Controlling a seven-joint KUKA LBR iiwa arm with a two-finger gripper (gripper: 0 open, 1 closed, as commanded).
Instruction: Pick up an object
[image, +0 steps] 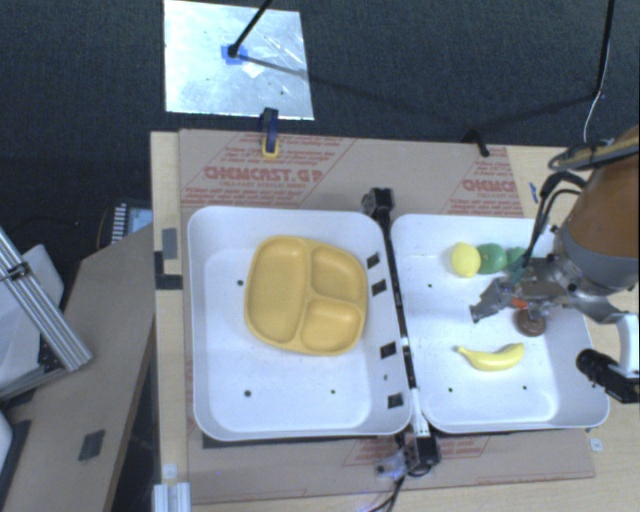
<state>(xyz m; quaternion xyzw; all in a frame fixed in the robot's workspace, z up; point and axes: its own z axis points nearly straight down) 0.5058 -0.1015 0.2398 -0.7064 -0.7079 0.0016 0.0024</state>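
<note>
Bins sit side by side on the surface (330, 160). At nine o'clock the left bin (215, 390) carries a yellow divided plate (305, 293). The right bin (440, 400) holds a yellow ball (465, 259) beside a green toy (492, 257) at about two o'clock, a banana (490, 356) lower down, and a small brown piece (530, 323) (partly hidden). Just over that piece hangs the claw (520, 298); whether it is spread or pinching, I cannot tell.

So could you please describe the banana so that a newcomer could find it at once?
Look in the right-hand white bin, the one the arm reaches over. The banana lies near its front, alone: long, curved and yellow, unlike the round yellow fruit further back.
</note>
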